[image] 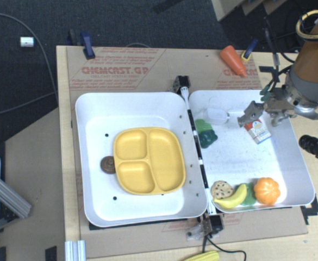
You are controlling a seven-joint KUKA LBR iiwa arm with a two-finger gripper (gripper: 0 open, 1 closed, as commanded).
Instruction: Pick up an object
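Observation:
My gripper [265, 117] hangs over the back of the right bin [303, 170], its two grey fingers spread apart, so it is open. A small white carton with red and blue print [258, 131] lies on the bin floor just below the gap between the fingers; nothing shows it being gripped. Also in this bin are a green pepper-like toy [205, 134], a clear cup [217, 115], a cookie [221, 188], a banana [232, 198] and an orange fruit [267, 190].
The left bin [88, 145] holds a yellow divided plate [149, 160] with a brown round piece [107, 164] at its left side. An orange carrot toy [234, 61] lies on the bench behind the right bin. The arm's body stands at the right edge.

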